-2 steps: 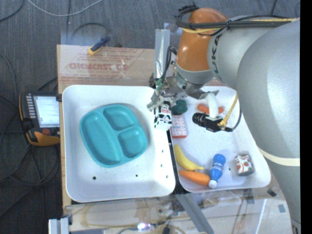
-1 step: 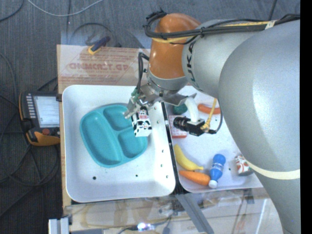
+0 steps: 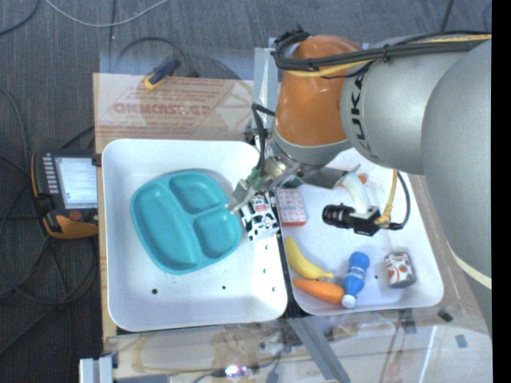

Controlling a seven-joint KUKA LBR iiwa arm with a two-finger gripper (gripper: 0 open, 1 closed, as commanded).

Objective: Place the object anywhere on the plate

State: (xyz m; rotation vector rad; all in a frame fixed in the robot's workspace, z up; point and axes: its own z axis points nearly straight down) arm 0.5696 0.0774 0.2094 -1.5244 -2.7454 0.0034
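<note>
Near edge first. Right of the plate (image 3: pixel 188 222), in the right bin (image 3: pixel 427 298): a carrot (image 3: pixel 318 290), with a blue-and-white bottle (image 3: pixel 354 278) touching its tip. A can (image 3: pixel 398 269) lies further right, and a banana (image 3: pixel 306 262) is just behind the carrot.

Plate: teal, three compartments, in the left bin (image 3: pixel 160 313), toward that bin's right side.

A black-and-white spotted piece (image 3: pixel 260 220) sits just off the plate's right rim, on the wall where the bins meet, so not on the plate. What it is: hard to make out. A pink packet (image 3: pixel 291 207) lies just right of it.

Gripper (image 3: pixel 243 196): over the plate's right rim, just behind the spotted piece. The tip is small and blurred. Open or closed: cannot tell. Contact with the piece: cannot tell.

The arm (image 3: pixel 415 78) covers the far part of the right bin. A white-and-orange item (image 3: pixel 353 183) shows half out from under it.

Behind the plate: a cardboard sheet (image 3: pixel 176 110).
</note>
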